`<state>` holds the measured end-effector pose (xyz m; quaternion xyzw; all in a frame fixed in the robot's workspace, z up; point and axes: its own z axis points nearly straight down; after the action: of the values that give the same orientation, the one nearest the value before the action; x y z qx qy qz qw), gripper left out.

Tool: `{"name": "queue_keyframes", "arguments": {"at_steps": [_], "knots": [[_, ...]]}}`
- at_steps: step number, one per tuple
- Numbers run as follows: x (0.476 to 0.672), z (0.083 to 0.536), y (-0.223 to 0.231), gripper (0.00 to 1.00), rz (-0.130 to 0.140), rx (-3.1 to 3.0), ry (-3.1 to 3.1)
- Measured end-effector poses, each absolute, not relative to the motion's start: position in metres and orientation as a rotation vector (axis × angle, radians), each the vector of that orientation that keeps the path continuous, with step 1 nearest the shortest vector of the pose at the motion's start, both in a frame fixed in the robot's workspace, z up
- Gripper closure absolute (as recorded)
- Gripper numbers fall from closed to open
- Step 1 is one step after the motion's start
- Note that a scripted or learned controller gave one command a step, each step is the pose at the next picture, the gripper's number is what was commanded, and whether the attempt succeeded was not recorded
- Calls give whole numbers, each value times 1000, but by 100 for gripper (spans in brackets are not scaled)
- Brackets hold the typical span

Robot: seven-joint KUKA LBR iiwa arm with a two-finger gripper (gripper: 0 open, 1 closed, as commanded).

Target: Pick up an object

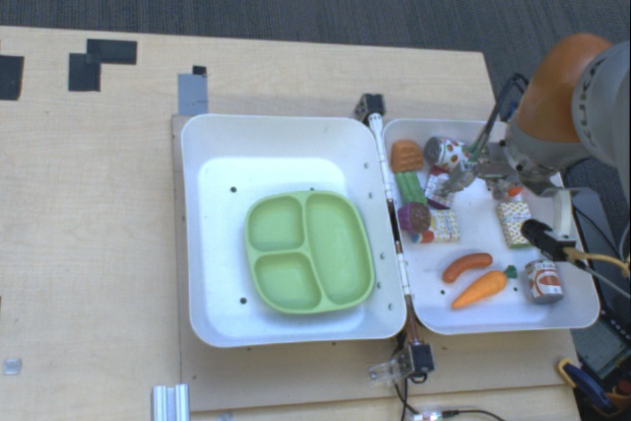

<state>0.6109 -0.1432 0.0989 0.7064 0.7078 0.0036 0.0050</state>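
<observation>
We see pale, matt wood-grain on the bench [89,242], smooth glossy white plastic in both bins [212,242], a satin green plastic tray [310,252], and a shiny plastic carrot [480,289] and sausage [466,265].

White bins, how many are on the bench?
2. The left bin holds a green divided plate. The right bin beside it holds the toy food, such as a carrot and a sausage.

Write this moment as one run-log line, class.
arm: over right bin | gripper: low among toys, grip unclear | nearby: carrot, sausage | left bin: green tray
</observation>
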Motion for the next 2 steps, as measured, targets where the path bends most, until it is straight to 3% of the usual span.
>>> {"name": "queue_keyframes", "arguments": {"at_steps": [1, 2], "knots": [[558, 87, -101, 0, 6, 2216, 2219], [560, 98, -101, 100, 13, 2211, 2217]]}}
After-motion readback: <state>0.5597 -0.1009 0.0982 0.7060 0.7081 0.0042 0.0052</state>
